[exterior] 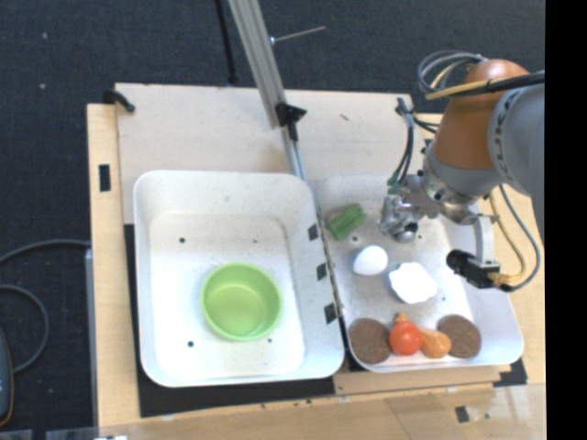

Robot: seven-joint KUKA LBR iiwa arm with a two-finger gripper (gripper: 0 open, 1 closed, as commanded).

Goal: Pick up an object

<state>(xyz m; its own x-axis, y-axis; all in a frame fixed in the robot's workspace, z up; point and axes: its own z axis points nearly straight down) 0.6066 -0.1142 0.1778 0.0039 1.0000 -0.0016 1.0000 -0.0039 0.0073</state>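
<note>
While the grey arm with its orange band reaches in from the right, its claw (401,220) hangs over the far part of the right bin (510,333); from this angle it cannot be told how it is set, and nothing is seen held in it. Just left of the claw, apart from it, lies a small green block (346,220), its long axis slanting from lower left to upper right. Nearer the viewer lie a white egg (371,260) and a white lump (413,283). Along the bin's near edge sit two brown discs (370,338), with a red tomato (405,338) and a small orange piece (437,343) between them. The left bin (156,200) holds a green bowl (241,301), upright.
</note>
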